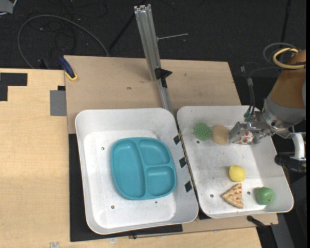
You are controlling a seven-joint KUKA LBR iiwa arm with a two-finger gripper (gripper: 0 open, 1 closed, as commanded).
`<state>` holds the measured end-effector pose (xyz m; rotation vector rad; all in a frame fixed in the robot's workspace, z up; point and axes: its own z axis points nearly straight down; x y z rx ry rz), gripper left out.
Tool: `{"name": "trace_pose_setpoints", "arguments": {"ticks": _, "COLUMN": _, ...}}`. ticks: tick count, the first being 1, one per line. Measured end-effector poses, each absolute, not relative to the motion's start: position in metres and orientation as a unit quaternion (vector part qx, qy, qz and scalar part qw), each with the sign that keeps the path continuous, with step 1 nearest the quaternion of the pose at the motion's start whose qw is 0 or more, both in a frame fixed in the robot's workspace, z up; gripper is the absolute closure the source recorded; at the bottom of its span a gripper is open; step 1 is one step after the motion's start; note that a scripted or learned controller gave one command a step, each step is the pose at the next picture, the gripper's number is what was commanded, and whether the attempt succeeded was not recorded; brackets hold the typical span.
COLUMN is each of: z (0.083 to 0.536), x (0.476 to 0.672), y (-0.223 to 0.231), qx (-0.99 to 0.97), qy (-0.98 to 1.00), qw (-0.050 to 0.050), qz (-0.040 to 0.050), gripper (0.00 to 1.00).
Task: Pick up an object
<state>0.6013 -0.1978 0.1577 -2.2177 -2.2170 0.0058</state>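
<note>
Right at the gripper (pixel 241 135), low over the far part of the right bin (pixel 212 164): cannot tell whether open or closed, too small and blurred at the tip. Nothing seen held there.

Just beside the gripper tip, on its left in the view: a tan round object (pixel 220 135), probably the nearest target, touching the tip or almost; impossible to say which. Just beyond that object, further left: a green bumpy ball (pixel 202 130), very close to the tan one, perhaps touching.

Judged as the approach step, with the grasp not yet made. To do it well: centre the tip over the tan round object and not beside it, come straight down, close slowly, then lift vertically. Beware of rolling, as a round shape will likely slip away from a side push. Beware also of the green bumpy ball, so close that a wide opening could catch both.

Nearer the camera, apart from the gripper: a yellow lemon (pixel 237 173). Further again, well apart, near the front rim: a pizza slice (pixel 233 195) and a green fruit (pixel 264 195) side by side.

Farthest from the gripper, in the left bin (pixel 93 138): a teal divided plate (pixel 143 167).
</note>
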Motion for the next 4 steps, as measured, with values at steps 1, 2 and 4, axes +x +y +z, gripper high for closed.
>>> {"name": "trace_pose_setpoints", "arguments": {"ticks": 1, "z": 0.098, "x": 0.601, "y": -0.206, "qx": -0.707, "qy": -0.707, "qw": 0.003, "qz": 0.0023, "gripper": 0.00}}
{"name": "trace_pose_setpoints", "arguments": {"ticks": 2, "z": 0.112, "x": 0.602, "y": -0.207, "qx": -0.708, "qy": -0.706, "qw": 0.001, "qz": 0.0011, "gripper": 1.00}}
{"name": "trace_pose_setpoints", "arguments": {"ticks": 4, "z": 0.200, "x": 0.607, "y": -0.213, "qx": -0.707, "qy": -0.707, "qw": -0.002, "qz": -0.0006, "gripper": 1.00}}
